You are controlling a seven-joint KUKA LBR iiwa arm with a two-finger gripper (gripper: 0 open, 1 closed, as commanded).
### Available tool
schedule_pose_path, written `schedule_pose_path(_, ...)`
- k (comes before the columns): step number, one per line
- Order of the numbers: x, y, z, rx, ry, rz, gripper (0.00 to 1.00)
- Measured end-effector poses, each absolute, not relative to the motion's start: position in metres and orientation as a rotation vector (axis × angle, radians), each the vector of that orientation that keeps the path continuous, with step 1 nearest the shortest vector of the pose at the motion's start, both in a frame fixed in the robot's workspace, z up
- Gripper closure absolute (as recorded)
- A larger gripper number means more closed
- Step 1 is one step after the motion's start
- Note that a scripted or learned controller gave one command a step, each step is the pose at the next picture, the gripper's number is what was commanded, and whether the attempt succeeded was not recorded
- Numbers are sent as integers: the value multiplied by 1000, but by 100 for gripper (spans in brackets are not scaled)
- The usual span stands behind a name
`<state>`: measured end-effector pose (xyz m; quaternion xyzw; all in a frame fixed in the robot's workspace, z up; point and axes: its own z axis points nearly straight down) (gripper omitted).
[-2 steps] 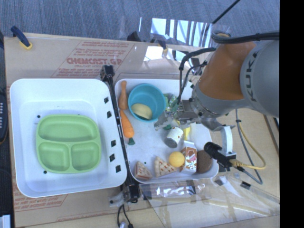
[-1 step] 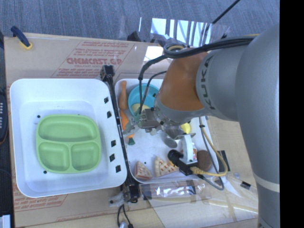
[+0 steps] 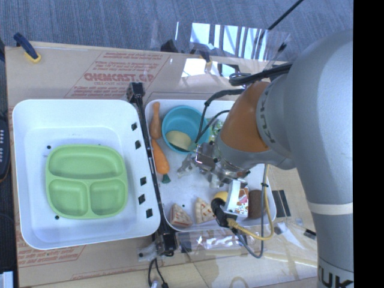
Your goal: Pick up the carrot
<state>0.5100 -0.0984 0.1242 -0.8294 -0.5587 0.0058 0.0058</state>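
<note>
The carrot (image 3: 160,158) is orange with a green stub at its near end. It lies lengthwise along the left wall of the right bin (image 3: 187,192). My gripper (image 3: 188,164) hangs low over the middle of that bin, a short way to the right of the carrot and apart from it. Nothing shows in its grasp. The grey wrist and orange band cover the bin's right part.
A paler orange stick (image 3: 155,120) lies just beyond the carrot along the same wall. A blue bowl (image 3: 180,125) with a pale yellow piece stands at the bin's far side. Two toast-like wedges (image 3: 191,212) lie near the front. The left bin (image 3: 27,179) holds a green divided plate (image 3: 87,180).
</note>
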Motion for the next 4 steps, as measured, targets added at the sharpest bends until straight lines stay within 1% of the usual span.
schedule_pose_path(1,478,-172,105,-2271,-2151,-2,0)
schedule_pose_path(2,542,-121,91,-2458,-1941,9,0)
schedule_pose_path(3,563,-95,90,-2719,-1542,20,0)
schedule_pose_path(4,567,-92,89,-2932,-1082,26,0)
